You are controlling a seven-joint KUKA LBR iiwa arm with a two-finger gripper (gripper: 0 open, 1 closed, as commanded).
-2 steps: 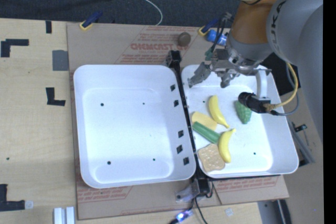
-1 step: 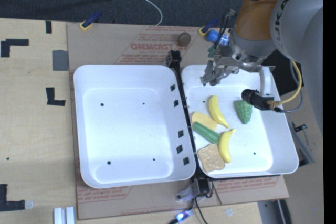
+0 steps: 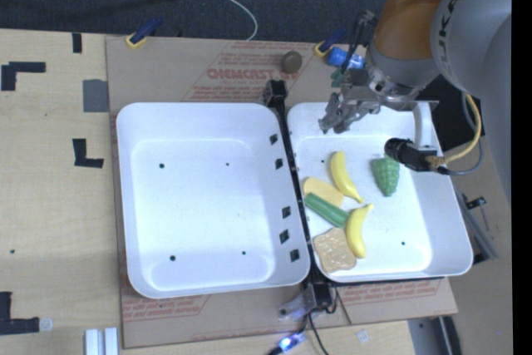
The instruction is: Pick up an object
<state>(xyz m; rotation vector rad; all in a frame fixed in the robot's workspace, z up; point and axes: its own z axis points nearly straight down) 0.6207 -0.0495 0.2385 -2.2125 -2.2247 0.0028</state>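
My claw (image 3: 339, 123) over right bin (image 3: 416, 258), grip state unreadable. Below: smooth curved bananas (image 3: 344, 175), bumpy green lump (image 3: 386, 176), flat cracker (image 3: 334, 251).

The arm (image 3: 474, 21) was smooth grey, with a rounded orange band (image 3: 420, 0) above the wrist. Black cables looped over the band's top. Below it sat a dull metal gripper (image 3: 339, 122) of dark, blocky parts. Just above the gripper was a small blue fitting (image 3: 339, 56). To the gripper's right a yellow cable (image 3: 474, 129) curved along the grey shell.
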